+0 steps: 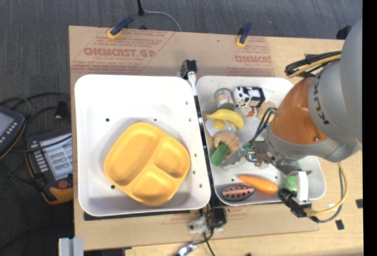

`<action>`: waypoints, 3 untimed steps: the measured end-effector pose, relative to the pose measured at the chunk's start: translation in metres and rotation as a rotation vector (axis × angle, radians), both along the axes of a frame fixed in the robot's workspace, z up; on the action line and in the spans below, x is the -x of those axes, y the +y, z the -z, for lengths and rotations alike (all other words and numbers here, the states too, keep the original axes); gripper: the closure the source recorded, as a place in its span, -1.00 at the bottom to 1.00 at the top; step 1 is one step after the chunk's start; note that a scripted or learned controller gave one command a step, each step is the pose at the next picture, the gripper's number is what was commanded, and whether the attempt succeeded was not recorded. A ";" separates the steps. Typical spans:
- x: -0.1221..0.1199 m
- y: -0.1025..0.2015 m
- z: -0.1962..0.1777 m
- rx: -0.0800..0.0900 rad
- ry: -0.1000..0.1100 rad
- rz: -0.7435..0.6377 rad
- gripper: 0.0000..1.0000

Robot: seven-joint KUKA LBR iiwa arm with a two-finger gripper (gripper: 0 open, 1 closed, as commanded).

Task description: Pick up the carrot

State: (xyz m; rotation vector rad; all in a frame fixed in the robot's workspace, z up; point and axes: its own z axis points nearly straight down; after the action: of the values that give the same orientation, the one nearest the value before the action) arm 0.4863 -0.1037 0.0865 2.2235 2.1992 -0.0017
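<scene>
Grey metal at my wrist hangs low over the right bin [318, 187], with my end effector [254, 153] reaching toward the middle of that bin; whether it is apart or together I cannot tell, since my own orange-banded arm [306, 116] covers much of it. Just beside the end effector, on the side toward the left bin, lies a green and tan toy vegetable [224, 147]. The carrot [258, 183] lies flat on the bin floor nearer the front edge, close below the end effector but apart from it, pointing toward the left. A reddish watermelon slice [237, 193] sits touching or nearly touching the carrot's tip. Farther back rest a banana [225, 116], a small can [222, 96] and a black-and-white cow toy [248, 95]. The left bin [94, 102] holds a yellow divided plate [147, 162]. Both bins sit on the cardboard-covered desk [123, 52].
</scene>
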 end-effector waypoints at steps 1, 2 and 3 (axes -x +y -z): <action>-0.001 0.002 -0.008 -0.005 0.002 -0.002 1.00; 0.000 0.002 -0.007 -0.005 0.005 -0.001 -1.00; 0.000 0.001 -0.014 -0.006 0.011 0.000 1.00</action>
State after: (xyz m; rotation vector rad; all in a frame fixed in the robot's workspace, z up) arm 0.4861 -0.1025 0.1007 2.2315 2.2078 -0.0078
